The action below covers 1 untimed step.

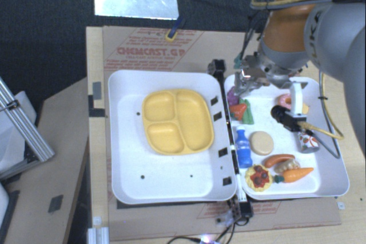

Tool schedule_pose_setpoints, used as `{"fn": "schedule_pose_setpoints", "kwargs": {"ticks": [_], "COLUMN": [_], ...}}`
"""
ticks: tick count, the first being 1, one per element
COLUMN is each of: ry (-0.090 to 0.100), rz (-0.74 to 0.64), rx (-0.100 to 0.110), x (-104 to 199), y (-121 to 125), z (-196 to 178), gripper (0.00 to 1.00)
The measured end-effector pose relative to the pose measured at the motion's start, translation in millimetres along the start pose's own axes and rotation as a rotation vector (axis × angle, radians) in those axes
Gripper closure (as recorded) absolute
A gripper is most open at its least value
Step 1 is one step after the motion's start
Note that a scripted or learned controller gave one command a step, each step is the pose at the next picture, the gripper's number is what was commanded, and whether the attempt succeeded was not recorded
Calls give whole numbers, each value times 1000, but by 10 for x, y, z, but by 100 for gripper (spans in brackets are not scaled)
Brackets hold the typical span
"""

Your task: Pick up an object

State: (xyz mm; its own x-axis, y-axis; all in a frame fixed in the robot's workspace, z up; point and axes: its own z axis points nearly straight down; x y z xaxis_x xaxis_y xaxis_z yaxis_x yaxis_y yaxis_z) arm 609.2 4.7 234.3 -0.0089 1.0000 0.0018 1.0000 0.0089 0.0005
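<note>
My gripper point(245, 84) hangs low over the far left corner of the right bin point(334, 177); whether it is apart or together I cannot tell from this angle. Just beneath it lie a purple piece point(232, 98) and a red-and-green vegetable point(243, 111), close enough that I cannot say if I touch them. Nearer the camera from my hand sit a blue bottle point(243, 147), a tan round biscuit point(262, 142), a sausage point(278, 160) and a carrot point(295, 174). Off to my side, the left bin point(128, 180) holds a yellow divided plate point(176, 121).
</note>
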Motion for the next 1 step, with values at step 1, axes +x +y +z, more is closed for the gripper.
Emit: {"fn": "schedule_pose_setpoints", "kwargs": {"ticks": [1], "ry": [1], "rz": [-1], "rx": [1], "x": [590], "y": [-51], "z": [185], "gripper": [100]}}
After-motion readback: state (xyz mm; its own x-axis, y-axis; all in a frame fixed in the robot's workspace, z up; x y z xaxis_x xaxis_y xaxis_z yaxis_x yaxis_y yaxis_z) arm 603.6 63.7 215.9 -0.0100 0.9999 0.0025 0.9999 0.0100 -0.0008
